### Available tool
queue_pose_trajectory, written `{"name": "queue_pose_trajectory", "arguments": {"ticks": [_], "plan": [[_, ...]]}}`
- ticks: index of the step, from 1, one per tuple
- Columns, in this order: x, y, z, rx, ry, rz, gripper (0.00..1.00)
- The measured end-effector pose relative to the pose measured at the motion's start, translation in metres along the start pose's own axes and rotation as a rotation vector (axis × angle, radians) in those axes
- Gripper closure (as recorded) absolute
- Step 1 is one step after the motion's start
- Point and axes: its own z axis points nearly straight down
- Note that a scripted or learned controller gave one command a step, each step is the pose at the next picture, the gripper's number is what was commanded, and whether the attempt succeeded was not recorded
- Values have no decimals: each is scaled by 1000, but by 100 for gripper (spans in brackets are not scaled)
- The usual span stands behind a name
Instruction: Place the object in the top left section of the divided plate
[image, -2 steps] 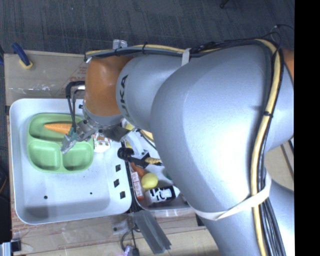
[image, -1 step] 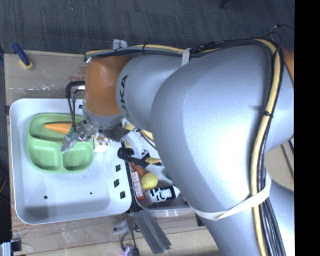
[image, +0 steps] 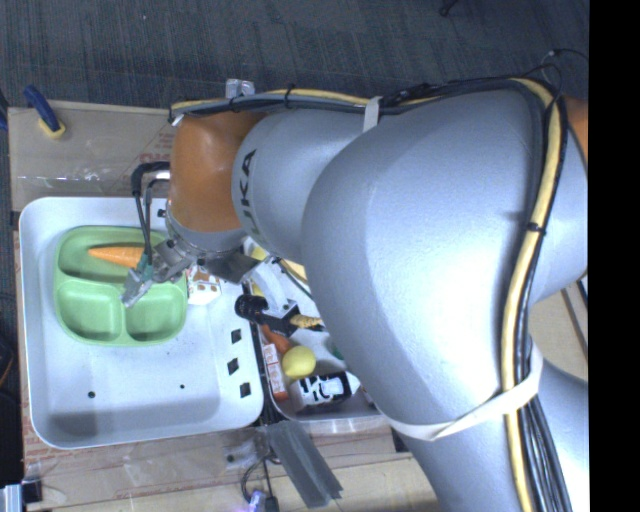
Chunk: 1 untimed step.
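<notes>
A green divided plate (image: 95, 310) lies in the left white bin (image: 120, 410). An orange carrot-like object (image: 115, 256) rests in the plate's upper section. My gripper (image: 143, 281) hangs over the plate's middle divider, just right of and below the carrot, fingertips pointing down-left. Nothing shows between its fingers. The large grey arm with its orange band (image: 205, 175) covers most of the right side of the view.
The right bin (image: 330, 420) is mostly hidden under the arm. It holds a yellow ball (image: 299, 361), a black and white item (image: 325, 388) and other small objects. A small white box (image: 204, 290) sits beside the plate's right rim.
</notes>
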Motion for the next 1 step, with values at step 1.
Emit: {"name": "queue_pose_trajectory", "arguments": {"ticks": [1], "plan": [[0, 0, 0, 0, 0, 0, 0]]}}
